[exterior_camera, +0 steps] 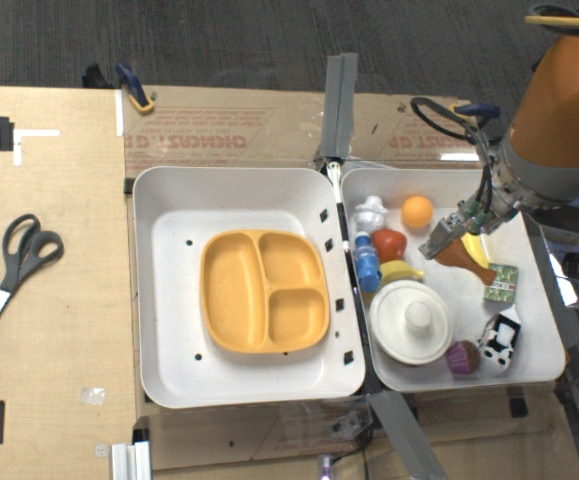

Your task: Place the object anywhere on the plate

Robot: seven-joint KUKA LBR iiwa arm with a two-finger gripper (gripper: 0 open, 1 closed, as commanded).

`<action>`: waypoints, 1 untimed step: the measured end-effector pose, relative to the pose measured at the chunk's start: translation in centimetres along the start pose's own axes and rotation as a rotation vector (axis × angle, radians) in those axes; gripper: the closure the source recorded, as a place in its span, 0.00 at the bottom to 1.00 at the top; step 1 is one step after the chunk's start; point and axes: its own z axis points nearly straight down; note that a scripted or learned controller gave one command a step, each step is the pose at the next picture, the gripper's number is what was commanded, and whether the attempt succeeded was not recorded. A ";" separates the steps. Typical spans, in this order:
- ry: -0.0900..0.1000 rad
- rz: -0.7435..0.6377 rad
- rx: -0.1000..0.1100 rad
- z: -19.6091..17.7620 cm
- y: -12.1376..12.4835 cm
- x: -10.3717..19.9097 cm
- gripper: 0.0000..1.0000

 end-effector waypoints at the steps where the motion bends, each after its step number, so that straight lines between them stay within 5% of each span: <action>1: 0.000 0.000 0.000 0.0 0.0 0.0 0.00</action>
